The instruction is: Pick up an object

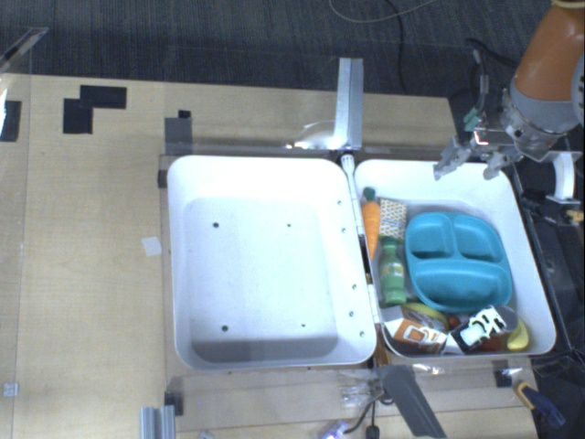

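My gripper (473, 164) hangs open over the far edge of the right bin (535, 286), with nothing between its fingers. Below it in that bin lies a blue divided plate (457, 261). Left of the plate lie an orange carrot (370, 224) and a green bottle (392, 271). A patterned packet (393, 214) pokes out behind the bottle. Along the near wall sit a brown and white packet (419, 334), a black and white object (481, 326) and a yellow piece (518, 338).
The left bin (260, 259) sits beside the right one, split by a metal post (350, 101) at the back. A cable (393, 7) loops on the dark floor behind the bench. Black marks (91, 106) lie on the bench at far left.
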Action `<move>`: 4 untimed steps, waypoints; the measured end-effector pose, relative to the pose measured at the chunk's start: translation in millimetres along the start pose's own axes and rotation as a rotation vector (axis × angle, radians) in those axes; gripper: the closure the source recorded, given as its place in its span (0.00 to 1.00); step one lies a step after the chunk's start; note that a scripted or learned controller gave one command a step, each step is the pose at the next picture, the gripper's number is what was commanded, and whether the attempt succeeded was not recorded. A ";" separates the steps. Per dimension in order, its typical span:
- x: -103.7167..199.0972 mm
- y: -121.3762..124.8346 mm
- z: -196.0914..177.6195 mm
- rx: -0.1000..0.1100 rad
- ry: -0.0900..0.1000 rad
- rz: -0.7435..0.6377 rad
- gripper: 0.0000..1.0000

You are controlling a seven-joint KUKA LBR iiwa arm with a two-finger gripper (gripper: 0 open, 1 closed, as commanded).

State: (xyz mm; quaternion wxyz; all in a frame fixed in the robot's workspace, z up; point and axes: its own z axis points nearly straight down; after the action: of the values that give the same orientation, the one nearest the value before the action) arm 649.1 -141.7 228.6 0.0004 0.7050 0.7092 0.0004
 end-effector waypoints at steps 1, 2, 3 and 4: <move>26.8 -144.9 55.8 0.001 0.000 -0.085 0.00; 36.2 -73.5 126.3 -0.002 0.000 -0.385 0.00; 43.4 -72.1 117.6 -0.001 0.013 -0.391 1.00; 8.1 -141.5 109.9 0.001 0.010 -0.316 1.00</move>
State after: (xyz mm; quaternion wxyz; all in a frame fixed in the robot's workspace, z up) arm 507.7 -134.5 118.5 -0.0032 0.5846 0.8113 0.0033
